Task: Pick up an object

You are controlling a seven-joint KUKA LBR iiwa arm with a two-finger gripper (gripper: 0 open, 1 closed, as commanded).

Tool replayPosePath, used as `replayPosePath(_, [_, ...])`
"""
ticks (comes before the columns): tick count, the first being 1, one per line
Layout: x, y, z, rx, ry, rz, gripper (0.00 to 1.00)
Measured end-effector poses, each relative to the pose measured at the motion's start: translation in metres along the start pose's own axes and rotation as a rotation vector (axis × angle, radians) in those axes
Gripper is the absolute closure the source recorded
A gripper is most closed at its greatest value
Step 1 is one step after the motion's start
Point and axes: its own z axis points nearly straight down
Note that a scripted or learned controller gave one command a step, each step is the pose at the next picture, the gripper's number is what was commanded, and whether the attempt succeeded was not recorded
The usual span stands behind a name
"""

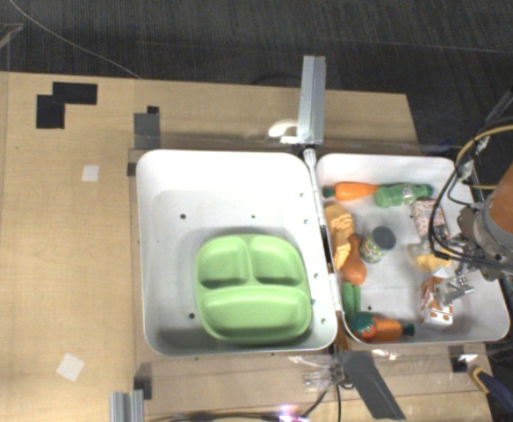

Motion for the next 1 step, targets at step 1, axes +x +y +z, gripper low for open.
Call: replayPosePath(1, [-0.0012,0.0012,0.0001,0.004,0.002,0.015,0.00])
